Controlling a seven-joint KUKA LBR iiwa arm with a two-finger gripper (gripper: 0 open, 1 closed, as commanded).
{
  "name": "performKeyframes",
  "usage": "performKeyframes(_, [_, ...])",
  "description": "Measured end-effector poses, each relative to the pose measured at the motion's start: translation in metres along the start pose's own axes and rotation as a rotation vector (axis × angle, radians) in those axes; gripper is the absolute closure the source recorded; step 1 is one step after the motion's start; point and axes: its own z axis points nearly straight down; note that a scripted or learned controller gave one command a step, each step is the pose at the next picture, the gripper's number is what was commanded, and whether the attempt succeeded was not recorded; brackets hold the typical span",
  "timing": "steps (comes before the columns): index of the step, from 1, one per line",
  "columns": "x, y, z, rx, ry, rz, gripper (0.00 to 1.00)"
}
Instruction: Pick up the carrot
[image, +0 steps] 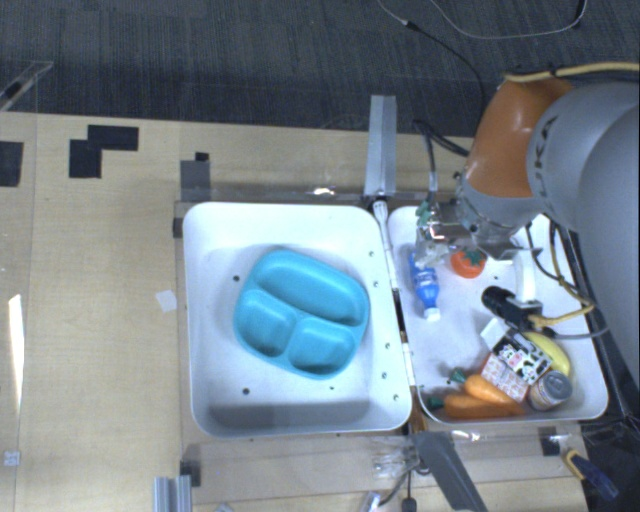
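Observation:
The carrot (482, 402) lies along the front wall of the right bin (585, 405), orange with a green stub at its left end. A second orange piece rests on top of it. My gripper (444, 230) hangs over the back of the same bin, far from the carrot, above a small orange-red round thing (467, 264) and beside a water bottle (424, 284). The wrist hides the fingers.
A patterned box (514, 366), a banana (551, 350) and a tin can (552, 390) crowd the carrot's right side. The left bin (210, 300) holds a blue divided plate (300, 312). The arm covers the right bin's back right corner.

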Motion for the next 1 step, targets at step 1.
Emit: performKeyframes(1, [0.0246,0.0689,0.0004,-0.001,-0.001,-0.246,1.0])
